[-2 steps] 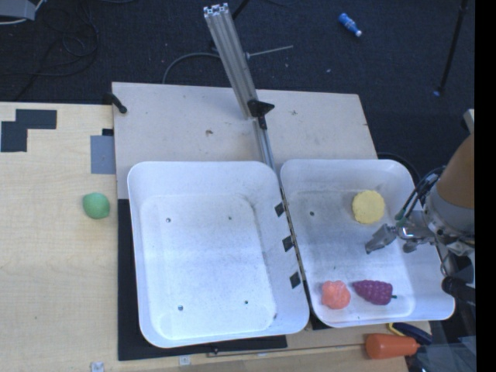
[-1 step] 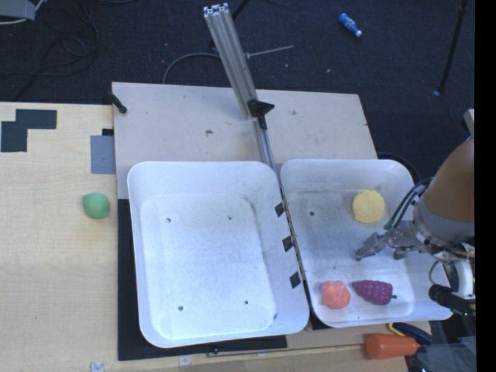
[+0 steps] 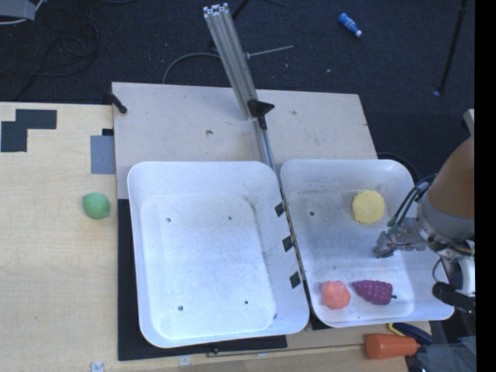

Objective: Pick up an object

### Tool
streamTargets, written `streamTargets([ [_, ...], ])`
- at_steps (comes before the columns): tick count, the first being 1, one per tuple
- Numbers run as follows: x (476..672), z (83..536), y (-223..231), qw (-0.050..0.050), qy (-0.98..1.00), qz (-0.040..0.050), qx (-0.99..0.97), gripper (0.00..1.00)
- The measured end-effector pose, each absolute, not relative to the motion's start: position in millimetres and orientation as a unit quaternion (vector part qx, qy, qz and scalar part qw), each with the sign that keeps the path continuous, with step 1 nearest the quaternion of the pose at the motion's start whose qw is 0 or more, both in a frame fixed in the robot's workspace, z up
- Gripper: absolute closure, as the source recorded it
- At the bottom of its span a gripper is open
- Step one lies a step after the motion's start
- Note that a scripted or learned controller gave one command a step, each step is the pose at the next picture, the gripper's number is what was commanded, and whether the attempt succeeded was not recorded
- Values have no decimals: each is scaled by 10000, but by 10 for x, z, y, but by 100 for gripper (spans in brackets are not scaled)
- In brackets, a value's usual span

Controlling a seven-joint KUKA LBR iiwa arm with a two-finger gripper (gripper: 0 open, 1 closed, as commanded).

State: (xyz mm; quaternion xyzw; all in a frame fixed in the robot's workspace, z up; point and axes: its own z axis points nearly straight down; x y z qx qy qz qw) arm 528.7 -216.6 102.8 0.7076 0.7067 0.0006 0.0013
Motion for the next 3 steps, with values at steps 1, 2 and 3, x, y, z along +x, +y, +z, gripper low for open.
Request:
streamTargets([
  [1,5371,1481,-2169,12,7070,6,7072,100],
  [2,5378,1999,-2173,15,7071,8,7072,100],
  [3,5256,1991,-1617,-2,7082,4,7060,100],
])
